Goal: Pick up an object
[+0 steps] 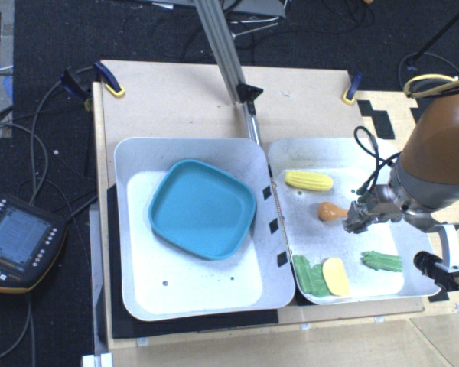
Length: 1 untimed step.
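In the right bin (291, 155) lie a yellow corn cob (309, 180), a small orange object (330, 212), a green pea pod (311, 276), a pale yellow piece (336, 276) beside it, and a small green vegetable (382, 261). My gripper (359, 220) hangs over the right bin's middle, just right of the orange object and seemingly touching it. The arm's wrist covers the fingers from above.
The left bin (138, 281) holds a blue square plate (203, 208). A slanted metal pole (222, 44) runs from the top down to the seam between the bins. Black cables (367, 155) loop off the wrist over the right bin.
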Motion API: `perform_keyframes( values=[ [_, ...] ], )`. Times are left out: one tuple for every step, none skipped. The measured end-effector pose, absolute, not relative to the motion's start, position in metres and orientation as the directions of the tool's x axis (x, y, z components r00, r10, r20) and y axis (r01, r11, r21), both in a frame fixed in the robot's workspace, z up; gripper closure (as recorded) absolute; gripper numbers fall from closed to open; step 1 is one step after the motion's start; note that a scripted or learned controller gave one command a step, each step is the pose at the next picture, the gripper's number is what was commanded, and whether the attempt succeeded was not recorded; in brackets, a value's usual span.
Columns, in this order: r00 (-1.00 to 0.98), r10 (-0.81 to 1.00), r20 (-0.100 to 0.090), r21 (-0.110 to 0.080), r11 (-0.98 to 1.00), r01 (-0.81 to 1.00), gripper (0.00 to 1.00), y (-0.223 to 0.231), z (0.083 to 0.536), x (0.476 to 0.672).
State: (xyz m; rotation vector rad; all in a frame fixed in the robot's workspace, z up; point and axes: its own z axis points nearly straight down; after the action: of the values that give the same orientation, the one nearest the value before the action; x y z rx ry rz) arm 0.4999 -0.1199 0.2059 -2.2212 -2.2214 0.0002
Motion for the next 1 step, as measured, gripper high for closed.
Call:
perform_keyframes(
  values=[
    [-0.005, 1.000, 0.001, 0.000, 0.005, 1.000, 1.00, -0.0727, 0.2096, 0.5149]
  ],
)
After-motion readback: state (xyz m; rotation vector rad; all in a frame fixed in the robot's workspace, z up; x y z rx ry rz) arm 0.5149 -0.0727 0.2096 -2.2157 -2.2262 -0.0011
